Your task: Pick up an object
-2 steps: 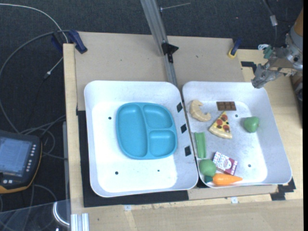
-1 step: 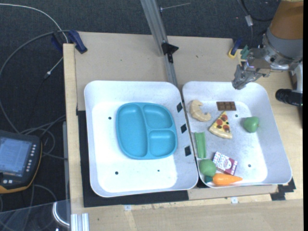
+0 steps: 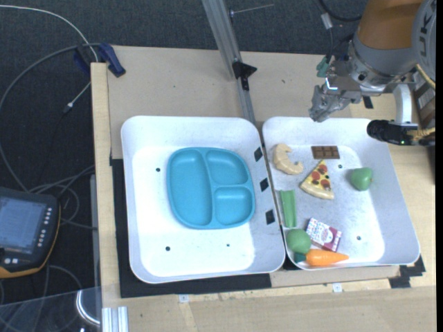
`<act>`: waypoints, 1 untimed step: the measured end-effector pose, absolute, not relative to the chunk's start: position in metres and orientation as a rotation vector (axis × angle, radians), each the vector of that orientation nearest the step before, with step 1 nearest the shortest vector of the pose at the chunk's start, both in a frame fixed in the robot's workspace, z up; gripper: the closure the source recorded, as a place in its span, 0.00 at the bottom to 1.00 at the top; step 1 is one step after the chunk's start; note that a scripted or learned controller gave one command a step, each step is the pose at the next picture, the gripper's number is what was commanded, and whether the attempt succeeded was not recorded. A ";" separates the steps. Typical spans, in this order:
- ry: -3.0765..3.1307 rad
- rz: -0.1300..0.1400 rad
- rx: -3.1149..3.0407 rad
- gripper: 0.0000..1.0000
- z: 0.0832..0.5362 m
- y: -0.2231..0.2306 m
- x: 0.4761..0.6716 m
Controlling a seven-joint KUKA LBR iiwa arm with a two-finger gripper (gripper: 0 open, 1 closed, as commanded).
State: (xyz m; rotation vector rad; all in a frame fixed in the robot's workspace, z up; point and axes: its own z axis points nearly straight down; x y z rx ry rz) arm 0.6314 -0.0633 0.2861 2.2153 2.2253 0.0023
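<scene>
The carrot (image 3: pixel 326 258) lies by the desk's near edge, the pizza slice (image 3: pixel 318 180) farther back. The claw (image 3: pixel 322 111) hangs over the far rim; I cannot tell its opening. It should drop straight onto one toy.

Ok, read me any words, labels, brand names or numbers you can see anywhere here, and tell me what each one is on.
"U": a dark letter at the right edge of the arm's orange band; the rest is cut off.
Small pink and white packet in the right bin: printed, but too small and blurred to read.
Handheld screen at the left edge: lit, but nothing legible.
Nothing readable on the blue tray or the toy foods.
</scene>
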 end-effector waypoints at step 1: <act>2.228 -0.002 2.219 1.00 0.264 -0.012 0.642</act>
